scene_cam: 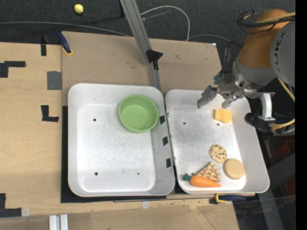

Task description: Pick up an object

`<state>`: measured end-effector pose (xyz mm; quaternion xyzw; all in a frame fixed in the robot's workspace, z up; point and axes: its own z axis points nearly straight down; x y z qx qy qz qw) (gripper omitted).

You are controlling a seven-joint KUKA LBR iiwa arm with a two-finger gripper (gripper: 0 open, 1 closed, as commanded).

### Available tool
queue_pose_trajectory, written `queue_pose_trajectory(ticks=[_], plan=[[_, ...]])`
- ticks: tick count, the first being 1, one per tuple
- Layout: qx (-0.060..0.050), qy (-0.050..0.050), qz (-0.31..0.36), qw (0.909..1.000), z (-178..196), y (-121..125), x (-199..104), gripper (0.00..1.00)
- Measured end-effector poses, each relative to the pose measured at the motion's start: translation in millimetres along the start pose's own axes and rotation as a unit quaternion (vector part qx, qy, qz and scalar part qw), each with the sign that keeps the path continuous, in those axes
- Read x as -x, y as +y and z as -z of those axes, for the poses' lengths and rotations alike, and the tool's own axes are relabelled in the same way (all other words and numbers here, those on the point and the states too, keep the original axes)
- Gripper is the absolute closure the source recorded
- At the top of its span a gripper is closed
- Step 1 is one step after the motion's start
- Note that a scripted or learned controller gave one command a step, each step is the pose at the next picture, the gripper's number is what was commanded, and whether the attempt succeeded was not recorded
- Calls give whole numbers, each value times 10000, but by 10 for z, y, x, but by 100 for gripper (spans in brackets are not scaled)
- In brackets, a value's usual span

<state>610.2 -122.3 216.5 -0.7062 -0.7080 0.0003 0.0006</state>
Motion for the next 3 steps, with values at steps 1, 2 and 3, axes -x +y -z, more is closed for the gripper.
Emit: queue_pose_trajectory(ticks=[1, 2, 3], plan=[[0, -1, 1, 10000, 0, 0, 1, 0], [-22, -4, -2, 10000, -512, 58, -76, 0], [-32, -5, -9, 10000, -1093, 28, 16, 0]])
